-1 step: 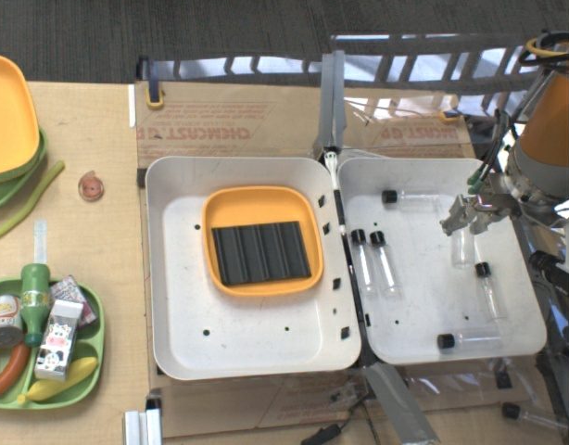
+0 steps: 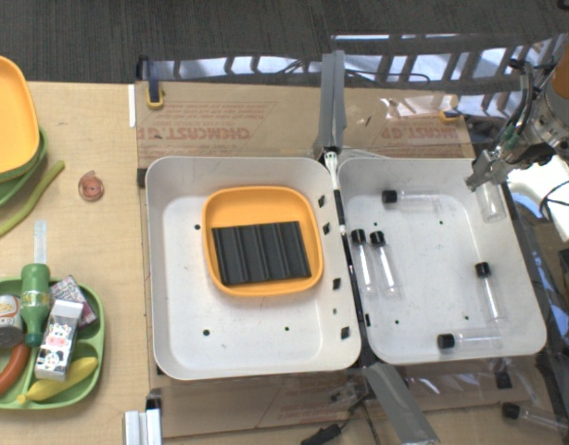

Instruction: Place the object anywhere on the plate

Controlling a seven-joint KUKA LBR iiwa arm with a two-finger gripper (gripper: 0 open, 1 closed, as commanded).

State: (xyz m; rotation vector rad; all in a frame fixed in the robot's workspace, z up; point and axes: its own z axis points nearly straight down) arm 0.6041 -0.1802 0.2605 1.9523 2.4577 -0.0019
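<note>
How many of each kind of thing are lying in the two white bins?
Tubes with black caps: 5
Orange plate: 1
Dark ridged mat: 1
Total: 7
A blurry clear shape at the right bin's far edge is left out.

The plate lies in the left bin bearing a ribbed block, while what seem five capped tubes lie scattered in the right bin, the claw at its far-right corner.
</note>
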